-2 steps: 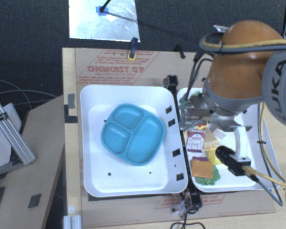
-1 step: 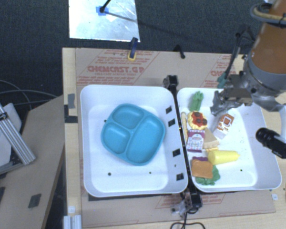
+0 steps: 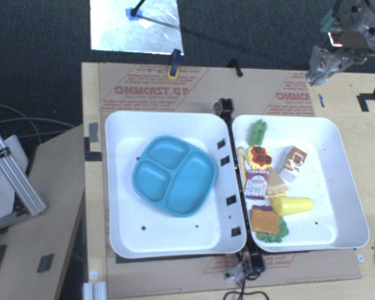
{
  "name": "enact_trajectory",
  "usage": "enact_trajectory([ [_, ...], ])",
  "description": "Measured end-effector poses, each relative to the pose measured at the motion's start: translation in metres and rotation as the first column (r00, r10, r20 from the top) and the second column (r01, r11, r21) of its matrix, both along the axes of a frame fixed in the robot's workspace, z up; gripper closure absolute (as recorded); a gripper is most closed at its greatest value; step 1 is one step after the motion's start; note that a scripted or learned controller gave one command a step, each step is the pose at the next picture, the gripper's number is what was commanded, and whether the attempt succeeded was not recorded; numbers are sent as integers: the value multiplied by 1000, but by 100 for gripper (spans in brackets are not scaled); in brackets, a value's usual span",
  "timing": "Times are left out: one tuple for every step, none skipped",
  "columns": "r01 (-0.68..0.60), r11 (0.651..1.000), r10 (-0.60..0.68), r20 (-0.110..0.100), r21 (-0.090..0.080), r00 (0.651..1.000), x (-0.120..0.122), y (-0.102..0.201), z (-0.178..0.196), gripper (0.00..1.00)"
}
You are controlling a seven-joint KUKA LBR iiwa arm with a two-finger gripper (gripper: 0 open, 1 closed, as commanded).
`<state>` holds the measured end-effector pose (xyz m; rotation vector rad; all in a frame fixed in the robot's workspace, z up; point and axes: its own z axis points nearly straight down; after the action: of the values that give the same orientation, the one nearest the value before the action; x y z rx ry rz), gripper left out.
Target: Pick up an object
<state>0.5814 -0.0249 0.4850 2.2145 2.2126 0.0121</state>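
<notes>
while raised beyond the right bin (image 3: 347,167), the gripper (image 3: 320,69) touches nothing; its spread is unclear.

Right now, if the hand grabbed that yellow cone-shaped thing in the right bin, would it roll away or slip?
Probably a bit of both. The yellow cone-shaped toy lies on its side and looks rounded, so a nudge might roll it in a curve. Its surface looks smooth like plastic, so it could squirt out of a pinch. It seems small and likely light.

Even overhead light, soft shadows, foil sheet (image 3: 136,17) glare; edges perhaps slightly blurred
</notes>
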Motion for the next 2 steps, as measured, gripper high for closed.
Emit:
enact_trajectory([
  [4, 1000, -3, -13, 2, 1000, -76, -45, -19, 100],
  [5, 1000, -5, -27, 3, 1000, -98, -115, -216, 100],
])
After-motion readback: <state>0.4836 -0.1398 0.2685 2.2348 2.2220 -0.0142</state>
